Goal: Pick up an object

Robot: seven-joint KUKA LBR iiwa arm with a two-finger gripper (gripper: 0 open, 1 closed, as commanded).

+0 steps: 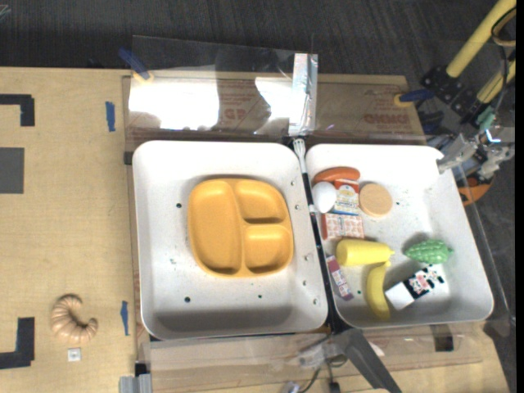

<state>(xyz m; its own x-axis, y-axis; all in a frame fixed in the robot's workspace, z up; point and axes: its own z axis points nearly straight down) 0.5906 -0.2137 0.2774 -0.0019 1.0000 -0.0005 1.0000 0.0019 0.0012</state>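
The banana [376,291] and carton [418,286] are crowded touching in the right bin [471,219], near corner; two could be caught together. Whether the jaws are apart cannot be told.

Small toys are crowding the right white bin's [458,219] near left side; its far right floor is lying open.

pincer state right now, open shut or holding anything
pincer: at the right bin's far right edge, too small and cluttered to tell its state; nothing seen held.
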